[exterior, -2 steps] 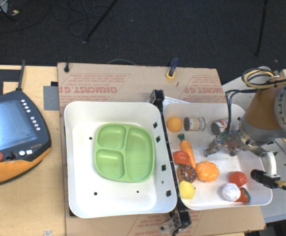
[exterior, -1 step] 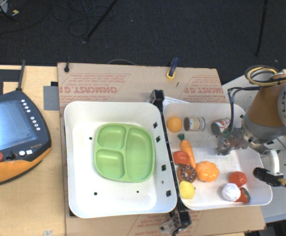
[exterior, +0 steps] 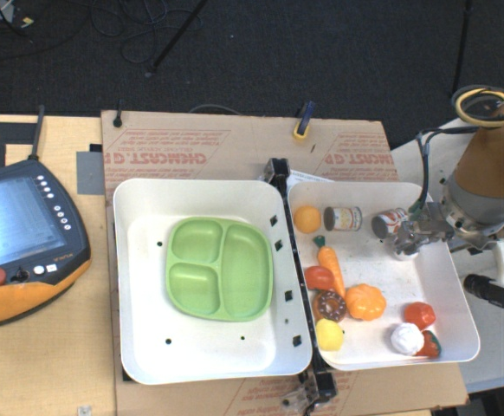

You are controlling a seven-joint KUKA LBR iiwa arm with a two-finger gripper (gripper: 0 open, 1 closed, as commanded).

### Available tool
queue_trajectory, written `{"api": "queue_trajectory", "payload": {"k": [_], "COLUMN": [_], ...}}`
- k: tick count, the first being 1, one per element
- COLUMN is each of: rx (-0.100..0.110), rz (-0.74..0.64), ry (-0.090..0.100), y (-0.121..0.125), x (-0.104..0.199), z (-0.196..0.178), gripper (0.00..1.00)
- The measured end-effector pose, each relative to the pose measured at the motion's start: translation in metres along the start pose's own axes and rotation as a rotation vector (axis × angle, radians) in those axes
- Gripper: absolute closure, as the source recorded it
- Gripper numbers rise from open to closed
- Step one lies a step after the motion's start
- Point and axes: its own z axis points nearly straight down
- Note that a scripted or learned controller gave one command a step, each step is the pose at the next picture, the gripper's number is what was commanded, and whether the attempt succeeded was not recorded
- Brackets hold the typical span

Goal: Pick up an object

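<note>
The right bin (exterior: 447, 271) holds several toy foods and cans. A silver can (exterior: 387, 224) lies on its side near the bin's back right, and my gripper (exterior: 405, 243) hangs right beside it, at its right end. I cannot make out whether it touches the can. A second small can (exterior: 345, 219) lies left of it, next to an orange ball (exterior: 306, 219). Further forward are a carrot (exterior: 329, 263), a red tomato (exterior: 318, 277), a chocolate donut (exterior: 329, 305), an orange pepper (exterior: 365, 302), a lemon (exterior: 329, 334), a red fruit (exterior: 419, 315) and a white garlic bulb (exterior: 405, 339).
The left bin (exterior: 139, 232) holds a green divided plate (exterior: 219, 269). A teach pendant (exterior: 22, 232) lies on the bench at far left. The grey arm with its orange band (exterior: 481, 167) rises over the right bin's right wall.
</note>
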Motion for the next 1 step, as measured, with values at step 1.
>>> {"api": "queue_trajectory", "payload": {"k": [1], "rx": [-0.002], "rz": [-0.001], "ry": [-0.001], "y": [-0.0014], "x": [-0.0006], "z": [-0.0637], "gripper": [1.00]}}
